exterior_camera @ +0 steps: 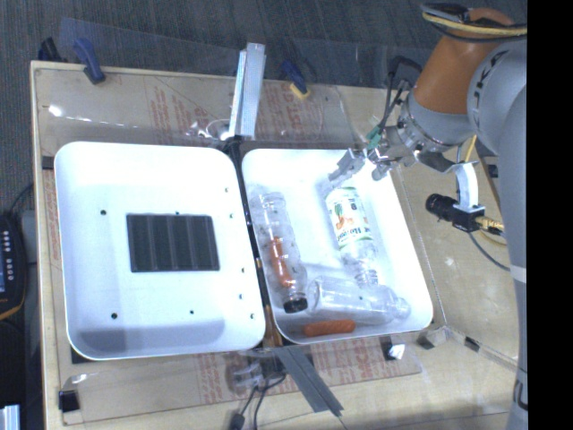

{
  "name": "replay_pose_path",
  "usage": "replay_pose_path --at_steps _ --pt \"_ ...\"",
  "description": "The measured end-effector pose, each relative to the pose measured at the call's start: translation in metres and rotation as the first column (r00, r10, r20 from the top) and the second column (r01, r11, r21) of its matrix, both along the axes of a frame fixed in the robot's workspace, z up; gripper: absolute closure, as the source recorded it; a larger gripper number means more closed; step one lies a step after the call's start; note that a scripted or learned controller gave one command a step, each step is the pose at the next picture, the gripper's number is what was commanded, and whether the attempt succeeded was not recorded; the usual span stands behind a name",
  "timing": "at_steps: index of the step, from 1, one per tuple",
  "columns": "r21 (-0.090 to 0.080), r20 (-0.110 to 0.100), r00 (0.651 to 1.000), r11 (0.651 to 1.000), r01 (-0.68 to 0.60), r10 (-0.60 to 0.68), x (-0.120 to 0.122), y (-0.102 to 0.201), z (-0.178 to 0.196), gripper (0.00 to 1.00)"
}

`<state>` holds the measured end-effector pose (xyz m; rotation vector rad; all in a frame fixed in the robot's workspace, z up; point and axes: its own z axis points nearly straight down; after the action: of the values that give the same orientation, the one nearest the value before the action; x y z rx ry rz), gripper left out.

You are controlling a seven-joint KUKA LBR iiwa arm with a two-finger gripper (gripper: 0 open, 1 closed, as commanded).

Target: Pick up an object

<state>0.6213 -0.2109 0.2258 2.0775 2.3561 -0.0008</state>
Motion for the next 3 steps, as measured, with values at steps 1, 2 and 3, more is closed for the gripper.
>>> replay_pose_path --at_steps 1,2,3 --pt "0.001 -0.002 0.999 0.999 0.037 -0.037 -0.015 0.000 -0.109 0.00" --pt "0.001 -0.007 0.966 0.966 0.258 -0.258 -0.050 0.000 -0.097 0.00" --pt "0.000 0.002 0.989 0.989 0.146 -0.146 -0.019 0.008 -0.131 0.00"
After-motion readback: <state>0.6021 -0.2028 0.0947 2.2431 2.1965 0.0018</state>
